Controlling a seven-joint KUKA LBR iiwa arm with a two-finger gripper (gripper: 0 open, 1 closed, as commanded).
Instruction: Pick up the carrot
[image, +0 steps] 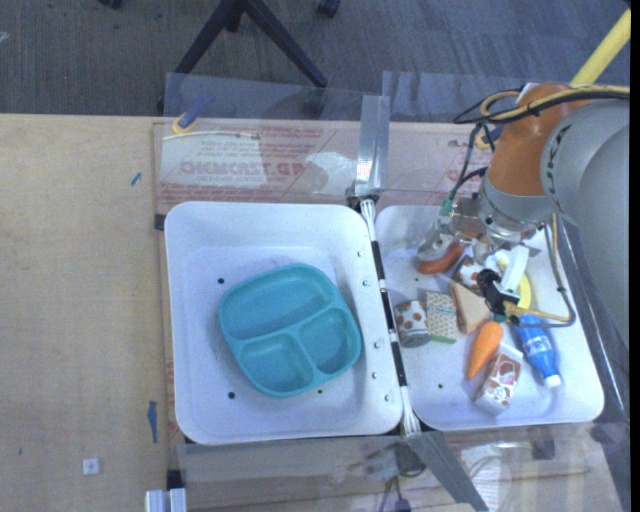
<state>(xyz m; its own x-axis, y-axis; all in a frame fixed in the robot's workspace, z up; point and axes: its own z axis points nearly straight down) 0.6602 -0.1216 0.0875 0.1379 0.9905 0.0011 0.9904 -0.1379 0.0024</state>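
The carrot (484, 347) lay in the right bin (570, 405), tilted with its thick end up toward the far side and its tip pointing down toward the near left. It sat between a small printed carton (501, 379) just below it and a blue bottle (538, 350) with a white cap just to its right. A wedge of toast-coloured bread (468, 307) lay just above and left of it, beside a patterned packet (441, 315) and a small spotted can (411, 322).

The gripper (478, 268) hung over the far part of the same bin, above a reddish sausage-shaped piece (439, 262) and some white and yellow items, apart from the carrot. Whether it was open or closed could not be told, the clutter and cables hiding it. The arm's orange band (522, 148) showed above the wrist.

In the left bin (200, 240) rested a teal divided plate (290, 328) with three compartments. Both bins stood on the tan surface (70, 300).
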